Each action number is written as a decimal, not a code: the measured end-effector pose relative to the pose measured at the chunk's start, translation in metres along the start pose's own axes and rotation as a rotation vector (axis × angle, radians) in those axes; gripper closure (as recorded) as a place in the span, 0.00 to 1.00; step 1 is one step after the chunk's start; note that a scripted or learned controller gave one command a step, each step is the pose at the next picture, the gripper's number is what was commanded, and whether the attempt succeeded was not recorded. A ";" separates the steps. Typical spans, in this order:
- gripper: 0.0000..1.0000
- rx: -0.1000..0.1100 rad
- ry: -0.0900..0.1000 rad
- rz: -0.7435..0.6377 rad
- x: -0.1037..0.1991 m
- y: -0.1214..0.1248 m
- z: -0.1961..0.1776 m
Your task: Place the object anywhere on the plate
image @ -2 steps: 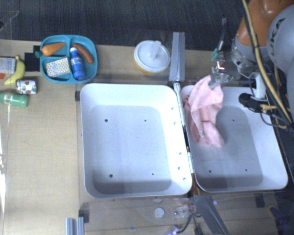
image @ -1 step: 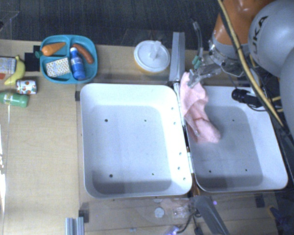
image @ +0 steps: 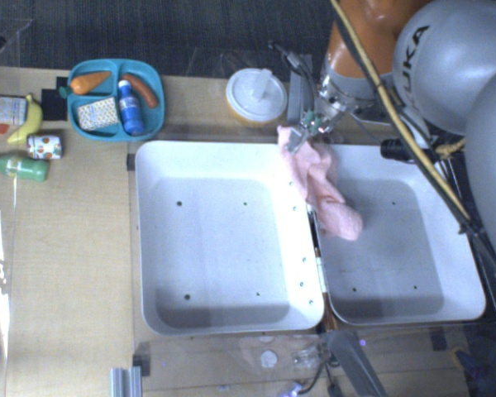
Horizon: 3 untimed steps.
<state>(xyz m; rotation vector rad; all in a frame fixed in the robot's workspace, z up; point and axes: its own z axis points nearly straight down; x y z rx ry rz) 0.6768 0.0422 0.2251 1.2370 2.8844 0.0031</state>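
Observation:
A pink cloth [image: 324,188] hangs in a long crumpled strip over the left rim of the right bin [image: 397,246]. Its top end is pinched between the fingers of my gripper [image: 300,132], and its lower end rests on the bin floor near the divide. The gripper is at the back edge of the bins, below the orange wrist band, shut on the cloth. A blue divided plate [image: 153,85] stands behind the left bin, holding toy food. A round white dish with a yellow rim [image: 255,96] stands just left of the gripper.
The left bin [image: 215,238] lies beside the right one. Small toys, a banana [image: 26,121], a can [image: 45,146] and a green bottle [image: 16,167], lie on the bench at far left. The grey arm covers the upper right.

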 end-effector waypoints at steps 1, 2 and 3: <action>1.00 -0.002 -0.001 -0.401 0.039 0.034 -0.001; 1.00 -0.005 -0.004 -0.801 0.078 0.067 -0.003; 0.00 -0.006 -0.004 -0.801 0.078 0.067 -0.003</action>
